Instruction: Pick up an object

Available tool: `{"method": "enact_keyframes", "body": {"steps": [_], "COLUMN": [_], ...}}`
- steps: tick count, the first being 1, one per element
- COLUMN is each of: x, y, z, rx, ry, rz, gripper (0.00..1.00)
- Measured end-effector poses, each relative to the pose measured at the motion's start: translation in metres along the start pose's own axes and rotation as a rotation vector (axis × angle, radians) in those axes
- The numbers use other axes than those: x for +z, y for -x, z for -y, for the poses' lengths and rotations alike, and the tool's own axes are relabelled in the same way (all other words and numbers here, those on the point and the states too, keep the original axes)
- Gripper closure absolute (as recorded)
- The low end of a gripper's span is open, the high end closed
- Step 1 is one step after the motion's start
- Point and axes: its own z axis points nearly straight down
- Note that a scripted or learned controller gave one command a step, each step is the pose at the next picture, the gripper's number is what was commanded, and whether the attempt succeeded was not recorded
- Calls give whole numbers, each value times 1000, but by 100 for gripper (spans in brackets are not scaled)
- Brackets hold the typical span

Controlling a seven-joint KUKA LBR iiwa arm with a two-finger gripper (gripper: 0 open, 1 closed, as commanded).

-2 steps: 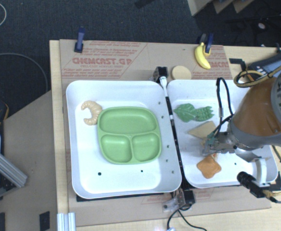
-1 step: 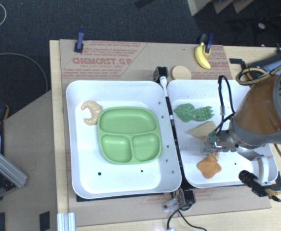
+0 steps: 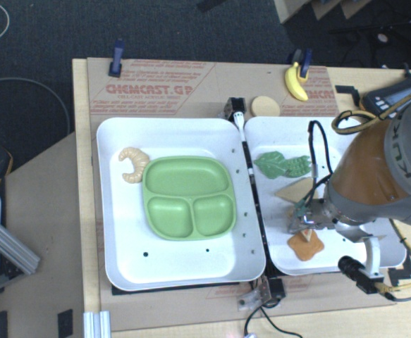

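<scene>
Several small items lie in the right bin (image 3: pixel 346 267), and the likeliest target is the orange-brown lumpy piece (image 3: pixel 306 246) near its front edge, directly under the gripper (image 3: pixel 304 225). I cannot tell how its fingers are set; the wrist hides them. Risk, as I judge it: the piece looks irregular and smooth-skinned, so a pinch could slip off, or catch the tan wedge (image 3: pixel 296 190) just behind. Beyond lies a crinkled green leaf (image 3: pixel 281 165), soft-looking plastic. The left bin (image 3: pixel 120 255) holds a glossy green divided plate (image 3: pixel 189 196) and a ridged beige croissant (image 3: pixel 134 164) touching its rim.
</scene>
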Motion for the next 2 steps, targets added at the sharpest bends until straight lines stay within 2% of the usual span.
{"method": "enact_keyframes", "body": {"steps": [2], "x": [-21], "y": [0], "z": [-1], "rx": [0], "ry": [5], "rz": [2], "gripper": [100]}}
